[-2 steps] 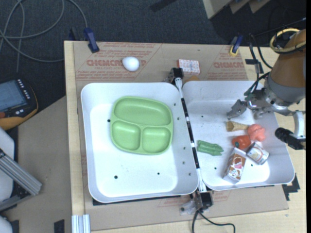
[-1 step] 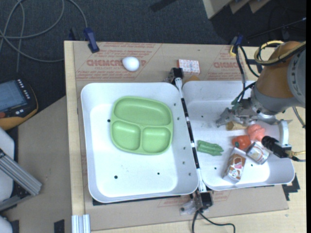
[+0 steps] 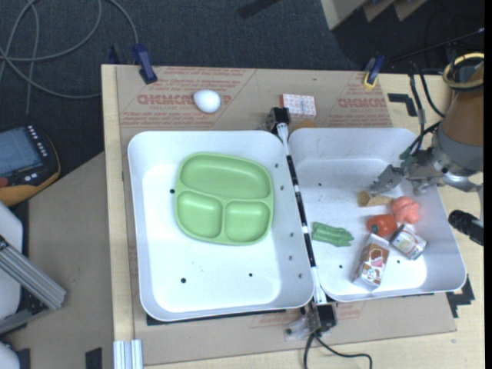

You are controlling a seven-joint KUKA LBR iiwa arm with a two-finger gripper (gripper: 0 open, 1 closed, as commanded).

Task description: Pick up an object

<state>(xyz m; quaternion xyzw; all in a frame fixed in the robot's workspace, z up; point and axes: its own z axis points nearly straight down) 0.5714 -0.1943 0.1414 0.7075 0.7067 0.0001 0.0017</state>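
Camera view: left to right.
Left bin (image 3: 154, 206): holds pale green three-compartment plastic plate (image 3: 224, 198).
Right bin (image 3: 338, 160): green plastic pod (image 3: 332, 234), small printed carton (image 3: 373, 262), tan wedge (image 3: 374, 199).
Gripper (image 3: 387, 181): frame right, fingers spread apart, empty, just above the wedge.
Advice: centre over the wedge, clear of the orange-pink round toy (image 3: 406, 209).

One fixed camera looks down at a slant on the worktop (image 3: 231, 91), both white bins (image 3: 154, 283) in frame.

Red lettering is printed on the cardboard sheet (image 3: 246, 91) beneath the bins: at upper left of the sheet a large word reads roughly "CHEMCO…", repeated at upper right behind the right bin. The smaller red lines above each are too fine to read. The small carton (image 3: 373, 261) at lower right bears unreadable print.
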